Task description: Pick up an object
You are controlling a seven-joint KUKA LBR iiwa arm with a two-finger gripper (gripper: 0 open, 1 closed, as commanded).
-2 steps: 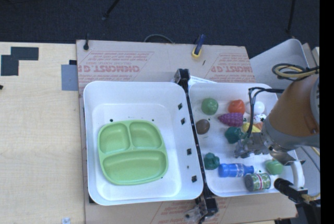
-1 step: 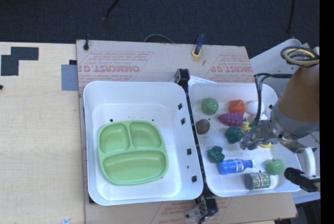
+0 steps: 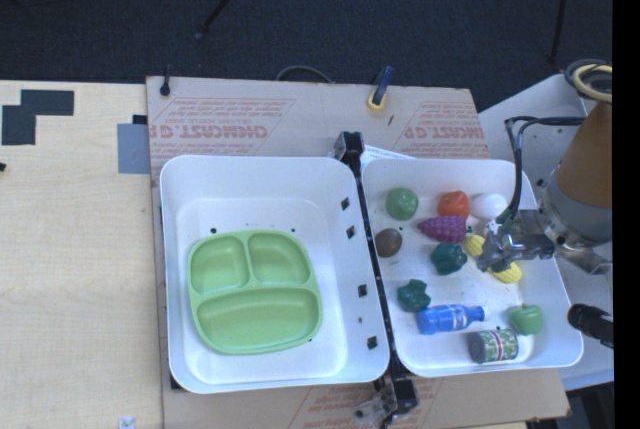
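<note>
Hovering: my gripper [image 3: 497,252] — low in the right bin [image 3: 560,357], beside the yellow toy [image 3: 508,271].
Jaws: cannot tell.
Progress: nothing lifted — pick remains.

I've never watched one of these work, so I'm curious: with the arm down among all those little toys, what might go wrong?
1. The gripper sits low in a tight cluster: the yellow toy, dark green toy and purple grapes lie close together, so it may nudge or catch the wrong one.
2. Round pieces like the white ball could roll if bumped.
3. A knocked toy may slide against the right bin wall.
</note>
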